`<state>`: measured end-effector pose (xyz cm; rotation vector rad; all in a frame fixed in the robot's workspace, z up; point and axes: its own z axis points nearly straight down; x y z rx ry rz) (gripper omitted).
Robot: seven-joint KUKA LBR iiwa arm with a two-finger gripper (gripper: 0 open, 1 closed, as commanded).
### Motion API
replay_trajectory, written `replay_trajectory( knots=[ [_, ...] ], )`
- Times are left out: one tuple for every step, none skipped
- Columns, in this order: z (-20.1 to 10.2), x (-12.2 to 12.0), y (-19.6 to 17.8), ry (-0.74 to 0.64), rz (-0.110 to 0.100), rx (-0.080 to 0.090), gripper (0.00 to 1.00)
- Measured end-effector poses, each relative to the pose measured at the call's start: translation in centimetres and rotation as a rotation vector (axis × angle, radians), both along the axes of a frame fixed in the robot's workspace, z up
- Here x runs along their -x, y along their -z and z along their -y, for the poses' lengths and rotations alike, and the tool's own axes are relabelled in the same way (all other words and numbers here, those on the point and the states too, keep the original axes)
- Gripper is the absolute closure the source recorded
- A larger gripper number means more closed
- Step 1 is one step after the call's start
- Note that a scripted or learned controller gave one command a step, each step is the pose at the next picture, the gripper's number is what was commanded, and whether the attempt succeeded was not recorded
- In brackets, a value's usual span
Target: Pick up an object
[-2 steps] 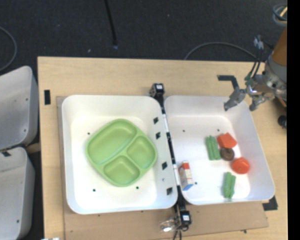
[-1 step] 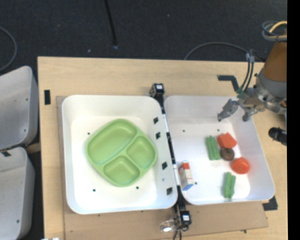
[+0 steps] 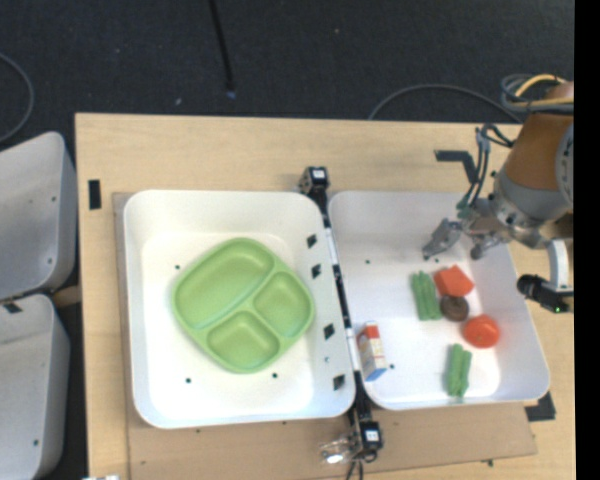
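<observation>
Orange and probably light, stiff plastic, the small block (image 3: 455,281) is lying in the right bin (image 3: 400,388) just beside a green bar (image 3: 424,296), and the claw (image 3: 448,242), hovering near it with fingers spread apart and holding nothing, is likely needing to pinch its flat sides.

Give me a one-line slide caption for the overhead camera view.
KUKA arm's hand hovers over the right bin above small toy items, while a green divided plate sits in the left bin.
</observation>
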<state>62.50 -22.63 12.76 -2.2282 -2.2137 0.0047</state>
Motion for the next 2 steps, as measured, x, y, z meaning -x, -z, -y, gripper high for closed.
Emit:
replay_trajectory(
  knots=[
    [0.1,-0.1,-1.5,0.001,0.006,0.002,1.00],
    [-0.5,0.4,-6.8,-0.005,0.009,0.001,1.00]
  ],
)
